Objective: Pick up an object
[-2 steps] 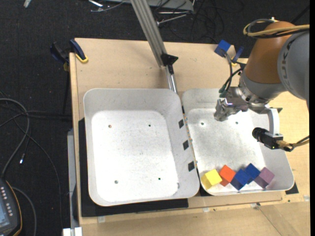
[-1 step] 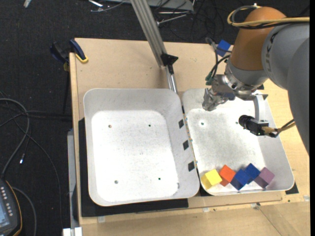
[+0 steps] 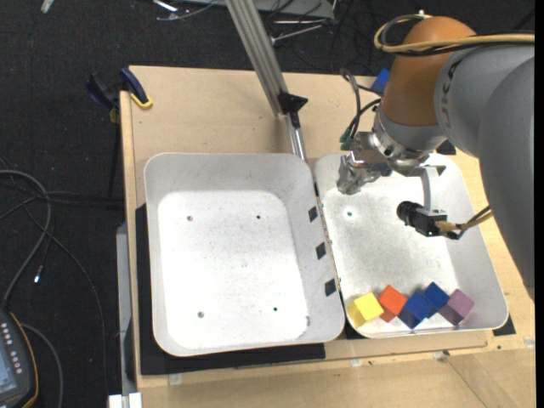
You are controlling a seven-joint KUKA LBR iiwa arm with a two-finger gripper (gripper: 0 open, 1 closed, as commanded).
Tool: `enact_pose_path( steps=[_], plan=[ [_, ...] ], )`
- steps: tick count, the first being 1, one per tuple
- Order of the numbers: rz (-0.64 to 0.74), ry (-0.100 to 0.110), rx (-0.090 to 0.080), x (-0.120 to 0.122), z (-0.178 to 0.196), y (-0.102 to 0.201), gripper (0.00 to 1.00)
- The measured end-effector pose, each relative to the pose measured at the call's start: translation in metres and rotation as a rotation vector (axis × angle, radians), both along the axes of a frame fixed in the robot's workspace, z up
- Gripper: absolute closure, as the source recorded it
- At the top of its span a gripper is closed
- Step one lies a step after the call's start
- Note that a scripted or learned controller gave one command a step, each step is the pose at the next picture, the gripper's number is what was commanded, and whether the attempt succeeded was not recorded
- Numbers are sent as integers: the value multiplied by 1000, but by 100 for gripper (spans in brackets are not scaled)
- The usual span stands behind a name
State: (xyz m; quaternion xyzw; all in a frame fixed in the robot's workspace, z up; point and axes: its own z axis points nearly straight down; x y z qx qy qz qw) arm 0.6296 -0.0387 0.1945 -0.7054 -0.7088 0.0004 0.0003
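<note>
Four small blocks lie in a row along the near edge of the right bin (image 3: 476, 253): a yellow block (image 3: 366, 308), an orange block (image 3: 392, 301), a blue block (image 3: 423, 303) and a purple block (image 3: 457, 306). My gripper (image 3: 349, 180) hangs over the far left part of that bin, well away from the blocks. Nothing shows between its fingers.
The left bin (image 3: 225, 249) sits beside the right one, with a raised divider and black clips between them. A metal pole (image 3: 263, 49) slants over the back of the bench. A blue and yellow clamp (image 3: 132, 87) lies at the bench's far left corner.
</note>
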Motion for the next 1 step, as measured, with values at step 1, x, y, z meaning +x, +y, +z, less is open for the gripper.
enact_pose_path(
  steps=[1],
  plan=[
    [6,-2,3,1,1,109,100]
  ],
)
